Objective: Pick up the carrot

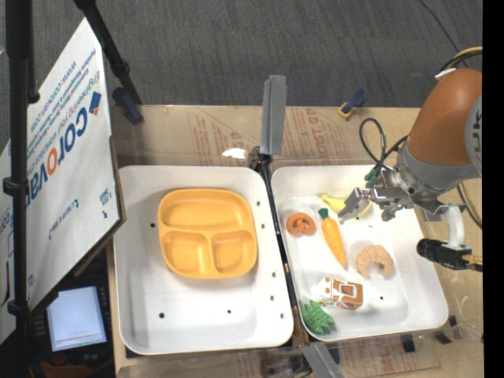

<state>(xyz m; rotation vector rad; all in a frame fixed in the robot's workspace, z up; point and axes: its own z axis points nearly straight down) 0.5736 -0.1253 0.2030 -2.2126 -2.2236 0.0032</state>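
The carrot (335, 242) is orange with a small green top. It lies lengthwise in the middle of the right bin (417, 305), top end pointing away from the front. My gripper (357, 205) hangs at the end of the grey and orange arm, just up and right of the carrot's green top. It sits beside a yellow banana-like piece (334, 203). Nothing shows between the gripper and the carrot, and the two are apart.
Also in the right bin are a brown ring-shaped pretzel (300, 224), a croissant (376, 261), a small printed carton (342, 293) and a green leafy piece (318, 317). A yellow divided plate (209, 232) lies in the left bin (142, 305). A slanted sign (59, 164) stands at the left.
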